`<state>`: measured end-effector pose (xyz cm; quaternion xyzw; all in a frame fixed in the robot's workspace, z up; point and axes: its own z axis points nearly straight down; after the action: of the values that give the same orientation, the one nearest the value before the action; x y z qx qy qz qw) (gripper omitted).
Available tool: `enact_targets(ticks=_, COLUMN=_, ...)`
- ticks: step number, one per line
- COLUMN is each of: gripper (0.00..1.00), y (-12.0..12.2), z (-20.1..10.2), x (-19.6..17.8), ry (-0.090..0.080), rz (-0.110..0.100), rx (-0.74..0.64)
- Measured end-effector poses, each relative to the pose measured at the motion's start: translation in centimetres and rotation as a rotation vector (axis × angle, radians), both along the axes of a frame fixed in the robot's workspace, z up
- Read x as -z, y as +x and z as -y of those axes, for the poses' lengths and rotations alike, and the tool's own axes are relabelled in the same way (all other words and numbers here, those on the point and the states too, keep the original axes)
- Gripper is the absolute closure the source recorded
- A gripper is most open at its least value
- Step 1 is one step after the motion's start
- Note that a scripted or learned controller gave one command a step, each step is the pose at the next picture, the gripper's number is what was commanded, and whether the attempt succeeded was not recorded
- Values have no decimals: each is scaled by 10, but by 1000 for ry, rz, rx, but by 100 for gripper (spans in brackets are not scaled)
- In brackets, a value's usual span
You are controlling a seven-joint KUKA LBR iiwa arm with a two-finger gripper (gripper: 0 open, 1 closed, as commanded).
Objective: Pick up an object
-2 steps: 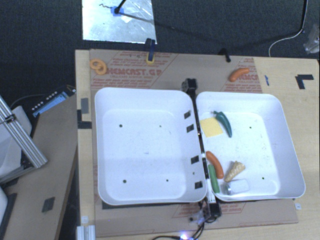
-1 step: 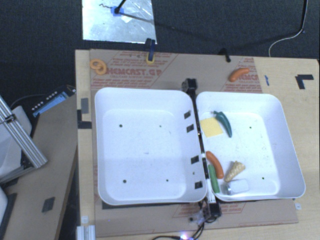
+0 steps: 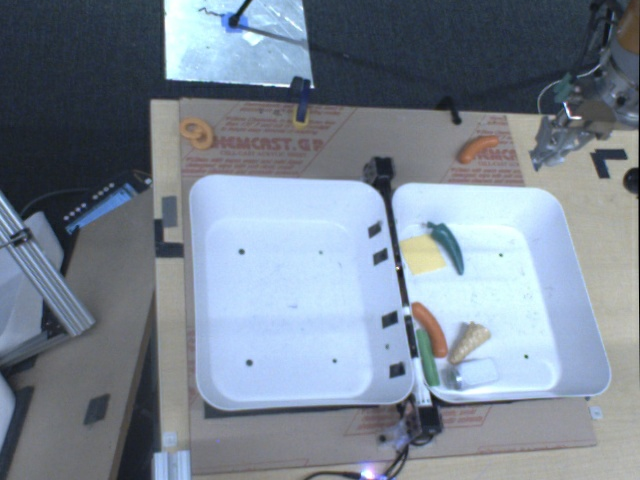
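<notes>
Bench: jaws (image 3: pixel 553 151) hover beyond the right bin (image 3: pixel 560 218).

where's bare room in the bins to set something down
The left bin offers bare floor wall to wall. In the right bin, the patch right of the green pepper and cone is bare. Its left side by the divider is crowded.

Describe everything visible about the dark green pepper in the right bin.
The dark green pepper is a slim, curved, glossy piece, like a plastic toy chili, with a paler green stem end pointing toward the bin's far side and its tip toward the near side. It lies flat on the floor of the right bin, in the far left part. Its left side overlaps or touches the yellow square beside it. The claw is outside the bin, well away from it.
</notes>
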<state>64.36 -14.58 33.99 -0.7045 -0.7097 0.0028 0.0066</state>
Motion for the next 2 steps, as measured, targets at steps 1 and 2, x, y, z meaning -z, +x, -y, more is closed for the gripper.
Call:
enact_targets(ticks=1, gripper=100, y=23, z=24, x=-184, ry=-12, rz=35, rx=3)
enact_targets(ticks=2, gripper=100, y=25, z=62, x=-197, ry=-8, rz=19, rx=8)
